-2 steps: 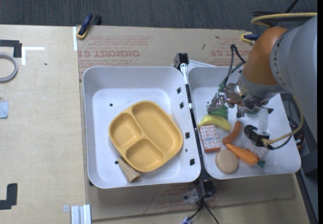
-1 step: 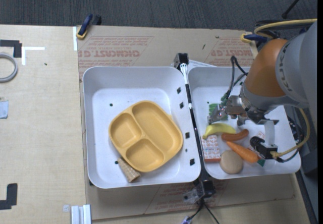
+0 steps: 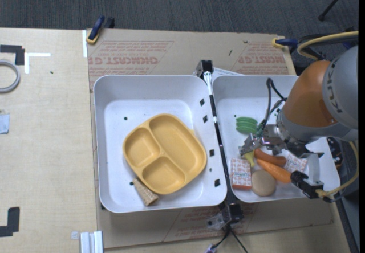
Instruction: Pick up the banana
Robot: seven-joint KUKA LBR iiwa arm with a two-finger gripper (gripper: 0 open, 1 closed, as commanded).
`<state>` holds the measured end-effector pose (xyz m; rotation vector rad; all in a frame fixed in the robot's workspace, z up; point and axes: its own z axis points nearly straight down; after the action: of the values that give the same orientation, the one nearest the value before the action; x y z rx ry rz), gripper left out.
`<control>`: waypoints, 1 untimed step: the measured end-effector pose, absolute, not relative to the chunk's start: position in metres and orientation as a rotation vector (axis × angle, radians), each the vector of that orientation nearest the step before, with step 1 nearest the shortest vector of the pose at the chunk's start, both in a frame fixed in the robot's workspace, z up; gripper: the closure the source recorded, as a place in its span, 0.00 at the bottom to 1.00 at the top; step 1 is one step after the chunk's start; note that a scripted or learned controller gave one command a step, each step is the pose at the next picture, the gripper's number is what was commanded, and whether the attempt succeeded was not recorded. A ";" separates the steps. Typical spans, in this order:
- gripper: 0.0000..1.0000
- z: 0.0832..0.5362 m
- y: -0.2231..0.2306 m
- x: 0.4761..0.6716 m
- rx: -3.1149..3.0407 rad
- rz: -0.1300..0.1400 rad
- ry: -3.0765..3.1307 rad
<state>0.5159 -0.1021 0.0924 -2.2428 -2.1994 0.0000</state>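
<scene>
Grey and orange, the arm (image 3: 319, 98) fills the right side of the frame, its bulk hanging over the right bin (image 3: 228, 95) and hiding much of that bin's right half. Below the orange band the hand (image 3: 263, 142) sits low among the cluttered things in the bin's lower middle; its metal parts are jumbled against the objects, and I cannot tell whether it is released or clenched, or whether it grips anything.

Just beneath it lies a small yellow piece (image 3: 249, 159), seemingly the banana, mostly covered, at the lower centre of the right bin. Close around are an orange carrot (image 3: 275, 172), long and tapered, a round tan potato (image 3: 264, 184), a flat printed box (image 3: 240, 173) with red edges, and a green ribbed thing (image 3: 247, 125) a little higher. These crowd together, leaving open white floor only in the bin's upper left part.

To the left, the other bin (image 3: 108, 149) has smooth rounded walls and holds a yellow plastic plate (image 3: 165, 154) with three compartments, set at a slant. A brown wafer-like block (image 3: 145, 192) pokes out from under its lower edge. Bare floor rings the plate, widest along the top.

Both bins rest on cardboard (image 3: 131, 52) over the pale wooden surface (image 3: 43, 149).
</scene>
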 end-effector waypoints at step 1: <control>1.00 0.102 -0.103 0.517 -2.246 -0.001 -2.199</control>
<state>0.5168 -0.1026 0.1021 -2.2461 -2.1988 -0.0013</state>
